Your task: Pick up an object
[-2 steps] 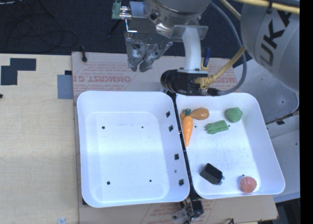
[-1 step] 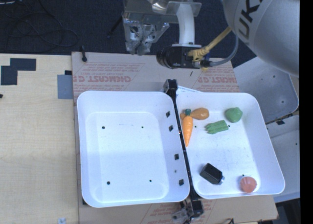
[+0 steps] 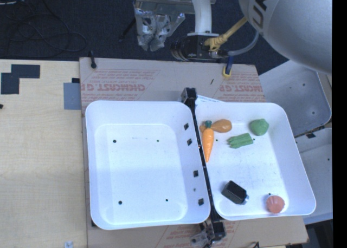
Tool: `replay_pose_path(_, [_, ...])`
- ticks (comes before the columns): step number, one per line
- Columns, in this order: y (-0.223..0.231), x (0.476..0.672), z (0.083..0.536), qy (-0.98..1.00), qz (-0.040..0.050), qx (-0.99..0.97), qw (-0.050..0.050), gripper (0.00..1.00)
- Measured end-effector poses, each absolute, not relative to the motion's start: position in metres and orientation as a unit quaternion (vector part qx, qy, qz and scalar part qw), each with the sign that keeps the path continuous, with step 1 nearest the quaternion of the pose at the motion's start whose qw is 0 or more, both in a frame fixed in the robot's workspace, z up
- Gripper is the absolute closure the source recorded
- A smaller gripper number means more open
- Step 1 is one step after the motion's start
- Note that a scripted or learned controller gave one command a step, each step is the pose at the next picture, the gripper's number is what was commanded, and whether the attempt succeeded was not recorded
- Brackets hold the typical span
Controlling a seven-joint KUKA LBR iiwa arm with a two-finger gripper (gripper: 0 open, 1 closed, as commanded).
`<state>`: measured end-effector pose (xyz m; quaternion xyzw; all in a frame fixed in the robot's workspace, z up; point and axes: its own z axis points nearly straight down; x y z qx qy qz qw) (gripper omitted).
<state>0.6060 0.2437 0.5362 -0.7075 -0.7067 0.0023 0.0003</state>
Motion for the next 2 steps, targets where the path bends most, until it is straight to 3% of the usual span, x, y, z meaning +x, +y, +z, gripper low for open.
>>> replay_pose_path(1, [0.244,0.517,0.539,-0.709,0.0015,-0.705,0.001,1.00])
replay_pose_path(2, [0.243,0.589,0.535,-0.706,0.0028,-0.708,0.000,1.00])
